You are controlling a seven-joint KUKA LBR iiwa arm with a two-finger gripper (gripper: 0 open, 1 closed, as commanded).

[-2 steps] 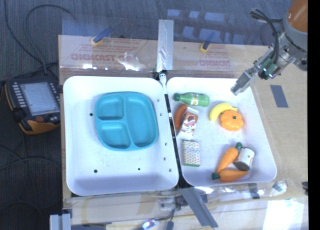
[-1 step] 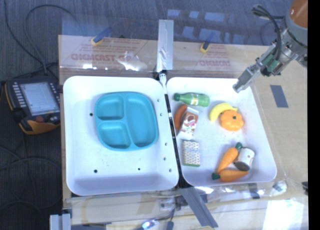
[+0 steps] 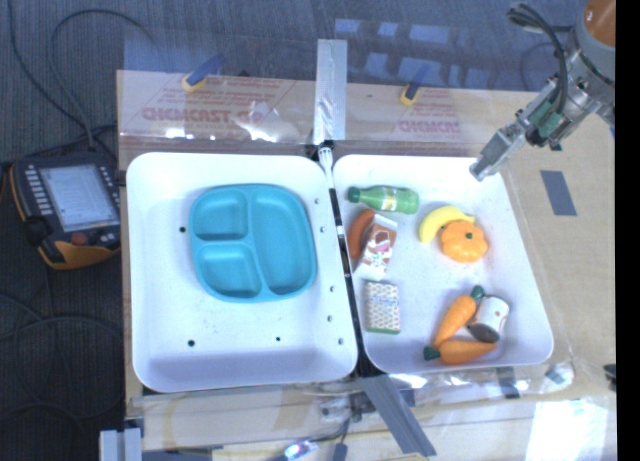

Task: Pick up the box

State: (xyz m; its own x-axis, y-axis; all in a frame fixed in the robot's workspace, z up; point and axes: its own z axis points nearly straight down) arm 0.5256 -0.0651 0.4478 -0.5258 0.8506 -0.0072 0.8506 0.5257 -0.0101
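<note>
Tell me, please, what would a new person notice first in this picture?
The bright blue divided plate lies alone in the left bin. The right bin is crowded with toy food, where the orange pumpkin stands out. The hand hangs over that bin's far right corner.

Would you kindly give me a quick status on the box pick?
Gripper above right bin's far rim, holding nothing visible. Box flat by the divider, untouched. Carton just beyond it.

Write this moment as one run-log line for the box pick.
stage: approach | gripper: above right bin's far rim, holding nothing | box: flat in right bin near divider, untouched | left bin: blue tray
</note>
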